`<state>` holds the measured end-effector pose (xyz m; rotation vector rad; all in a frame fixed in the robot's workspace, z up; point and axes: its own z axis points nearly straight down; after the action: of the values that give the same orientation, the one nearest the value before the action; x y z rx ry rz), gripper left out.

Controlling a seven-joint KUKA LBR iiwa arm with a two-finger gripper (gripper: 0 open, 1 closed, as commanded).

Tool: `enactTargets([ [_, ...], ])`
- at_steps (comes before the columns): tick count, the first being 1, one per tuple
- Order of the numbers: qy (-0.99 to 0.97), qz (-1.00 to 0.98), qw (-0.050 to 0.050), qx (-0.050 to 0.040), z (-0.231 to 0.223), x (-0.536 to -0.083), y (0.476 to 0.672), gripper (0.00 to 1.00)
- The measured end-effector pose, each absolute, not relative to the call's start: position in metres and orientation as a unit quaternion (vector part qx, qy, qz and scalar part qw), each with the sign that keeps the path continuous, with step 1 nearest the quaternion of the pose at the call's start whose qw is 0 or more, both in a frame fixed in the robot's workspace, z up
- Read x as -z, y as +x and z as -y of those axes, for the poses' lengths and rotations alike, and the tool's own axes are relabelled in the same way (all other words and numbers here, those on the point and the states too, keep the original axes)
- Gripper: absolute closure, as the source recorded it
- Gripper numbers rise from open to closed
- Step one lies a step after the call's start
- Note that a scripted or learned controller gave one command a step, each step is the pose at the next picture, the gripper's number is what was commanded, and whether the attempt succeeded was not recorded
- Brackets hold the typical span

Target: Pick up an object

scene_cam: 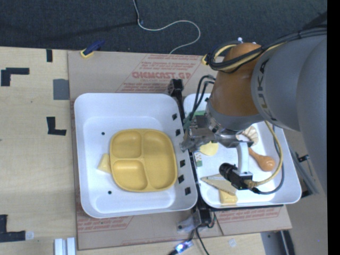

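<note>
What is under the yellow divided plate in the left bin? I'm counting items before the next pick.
A pale yellow flat piece pokes out from beneath the yellow divided plate at its left edge. How far it reaches underneath, and whether anything else lies there, is covered.

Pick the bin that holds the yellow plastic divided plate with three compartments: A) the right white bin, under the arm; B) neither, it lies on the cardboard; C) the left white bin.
C: the yellow plastic divided plate lies flat inside the left white bin, apart from the arm.
</note>
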<state>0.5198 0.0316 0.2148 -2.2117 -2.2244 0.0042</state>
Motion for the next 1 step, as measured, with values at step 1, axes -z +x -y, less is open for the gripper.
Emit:
enactTargets([
  [1, -0.706, 0.708, 0.001, -0.0003, -0.0318, -0.2281, 0.5173, 1.00],
])
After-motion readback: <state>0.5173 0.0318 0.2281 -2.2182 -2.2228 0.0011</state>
